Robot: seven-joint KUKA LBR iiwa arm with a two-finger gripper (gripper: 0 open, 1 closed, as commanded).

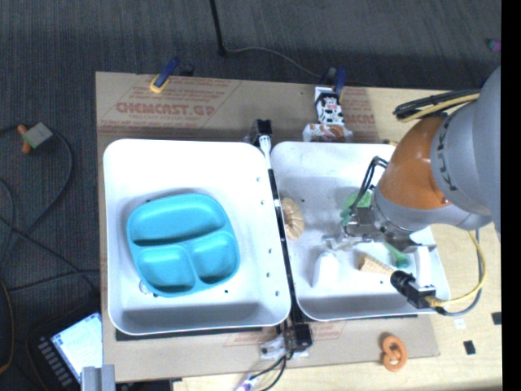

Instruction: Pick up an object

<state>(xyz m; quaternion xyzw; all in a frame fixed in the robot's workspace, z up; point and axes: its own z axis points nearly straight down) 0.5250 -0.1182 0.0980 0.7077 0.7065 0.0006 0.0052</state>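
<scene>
Where the table's near edge runs, a small orange ring-shaped item [393,351] lies on the bare board just outside the right bin [303,298]. Inside that bin, toward its near edge, a white object [326,268] sits beside an ice-cream-cone-shaped toy [374,262], with a green piece [400,260] just right of the cone. The gripper [348,236] hangs low over these things at the bin's middle; whether its jaws are spread or pressed together cannot be told. A tan shell-like item [291,217] rests against the bin's left wall. In the left bin [183,155] lies a blue divided tray [182,243]. At the table's far edge stands a small cow-patterned figure [329,110] beside a blue clamp [339,78].
</scene>
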